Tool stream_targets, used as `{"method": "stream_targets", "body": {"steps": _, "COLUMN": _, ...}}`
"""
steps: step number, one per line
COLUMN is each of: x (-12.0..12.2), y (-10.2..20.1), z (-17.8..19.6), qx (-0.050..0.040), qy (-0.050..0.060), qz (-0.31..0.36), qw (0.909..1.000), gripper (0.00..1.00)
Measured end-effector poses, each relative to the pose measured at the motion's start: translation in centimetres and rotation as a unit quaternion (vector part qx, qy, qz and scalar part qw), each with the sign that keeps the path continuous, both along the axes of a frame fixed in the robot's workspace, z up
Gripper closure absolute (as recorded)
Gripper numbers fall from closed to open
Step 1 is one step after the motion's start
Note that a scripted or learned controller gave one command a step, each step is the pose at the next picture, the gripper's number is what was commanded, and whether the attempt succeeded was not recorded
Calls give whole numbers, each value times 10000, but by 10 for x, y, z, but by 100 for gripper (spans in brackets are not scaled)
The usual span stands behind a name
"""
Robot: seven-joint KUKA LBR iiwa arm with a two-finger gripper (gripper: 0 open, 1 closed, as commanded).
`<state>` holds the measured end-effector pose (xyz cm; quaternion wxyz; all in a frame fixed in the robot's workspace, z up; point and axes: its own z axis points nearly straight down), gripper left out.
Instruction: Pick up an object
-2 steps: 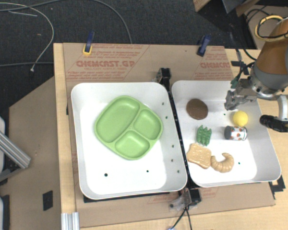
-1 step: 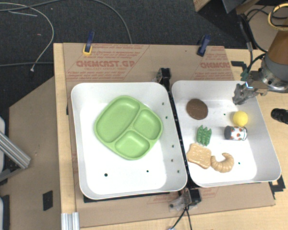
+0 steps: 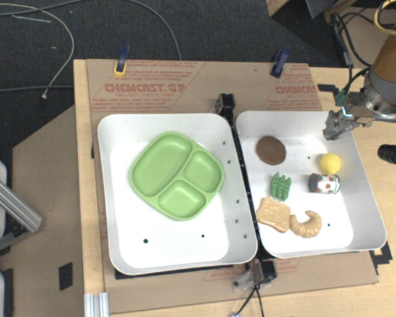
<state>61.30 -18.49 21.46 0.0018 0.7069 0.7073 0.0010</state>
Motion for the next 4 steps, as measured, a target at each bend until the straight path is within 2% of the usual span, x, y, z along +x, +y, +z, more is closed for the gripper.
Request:
{"method": "stream_targets", "body": {"steps": 1, "x": -1, "y": 53, "z": -7, "qx": 17, "qy": 32, "qz": 22, "qw": 10000, "gripper": 100}}
{"method": "stream_targets", "body": {"steps": 2, "x": 10, "y": 107, "z": -12, "qx": 20, "qy": 31, "qz": 28, "qw": 10000, "gripper": 100}}
{"method": "stream_targets", "body": {"steps": 3, "x": 20, "y": 162, "z": 1, "qx": 16, "qy": 5, "qz": 30, "qw": 10000, "gripper": 100}}
{"method": "stream_targets", "body": {"steps": 4, "x": 31, "y": 220, "z": -2, "qx": 10, "qy": 10, "qz": 20, "qw": 10000, "gripper": 100}}
